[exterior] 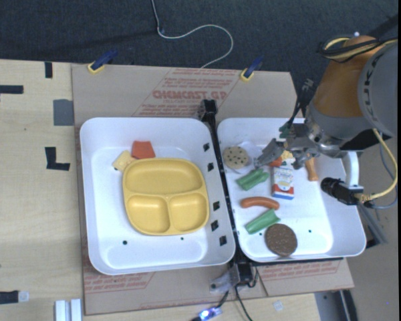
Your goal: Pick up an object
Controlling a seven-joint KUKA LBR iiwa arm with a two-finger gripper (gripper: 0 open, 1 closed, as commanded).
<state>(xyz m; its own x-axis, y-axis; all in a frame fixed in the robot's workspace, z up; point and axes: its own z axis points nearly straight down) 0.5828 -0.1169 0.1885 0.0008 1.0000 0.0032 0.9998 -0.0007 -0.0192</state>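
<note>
Two bins sit side by side on a cardboard sheet [180, 92] on the bench. In the left bin [93, 179] a divided plate [166, 196] lies near the middle, with a small block [143, 150] and another small piece [122, 160] touching its far-left edge. In the right bin [334, 236] a speckled disc [236, 156] lies near the left wall; nearer the camera come a pickle-like piece [252, 178], a sausage [260, 202], a second pickle-like piece [261, 221] and a round patty [281, 239]. A small carton [283, 182] stands just right of the sausage. The gripper [284, 151] hangs above the carton's far end.
</note>
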